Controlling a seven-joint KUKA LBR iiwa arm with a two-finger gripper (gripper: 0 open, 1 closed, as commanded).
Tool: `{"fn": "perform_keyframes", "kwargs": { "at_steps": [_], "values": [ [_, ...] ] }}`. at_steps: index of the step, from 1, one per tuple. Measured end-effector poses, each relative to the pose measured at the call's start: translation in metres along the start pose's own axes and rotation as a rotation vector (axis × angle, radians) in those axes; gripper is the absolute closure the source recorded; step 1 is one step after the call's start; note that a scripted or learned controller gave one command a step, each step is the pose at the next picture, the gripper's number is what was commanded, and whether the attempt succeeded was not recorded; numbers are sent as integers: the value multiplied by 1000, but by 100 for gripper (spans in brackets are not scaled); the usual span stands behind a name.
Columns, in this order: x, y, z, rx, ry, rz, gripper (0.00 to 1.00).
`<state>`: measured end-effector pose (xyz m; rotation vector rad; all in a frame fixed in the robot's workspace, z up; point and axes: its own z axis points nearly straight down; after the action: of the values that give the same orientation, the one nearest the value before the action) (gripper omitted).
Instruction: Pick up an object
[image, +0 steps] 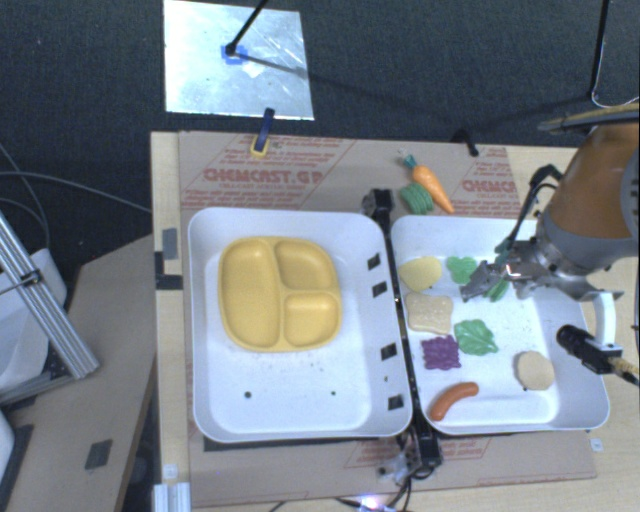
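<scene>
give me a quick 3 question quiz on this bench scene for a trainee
1. True or false: the yellow three-compartment plastic plate lies in the left white bin.
2. Which toy lies outside both bins, on the cardboard sheet? A. orange plastic carrot B. orange-red toy sausage C. purple toy grape cluster
3. Fill in: the arm's pincer hovers over the ___ white bin, close to a green toy leaf.

Key: 1 true. 2 A. 3 right.
</scene>
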<state>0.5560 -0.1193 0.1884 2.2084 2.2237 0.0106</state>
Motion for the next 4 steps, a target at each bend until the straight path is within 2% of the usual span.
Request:
{"fn": "perform_keyframes", "kwargs": {
  "at_steps": [1,2,3,4],
  "values": [
    [21,-35,-135,-6,0,0,0],
    [23,-68,47,22,3,7,0],
    [36,-71,107,13,2,6,0],
    [39,-66,-3,-2,-1,2,0]
  ]
}}
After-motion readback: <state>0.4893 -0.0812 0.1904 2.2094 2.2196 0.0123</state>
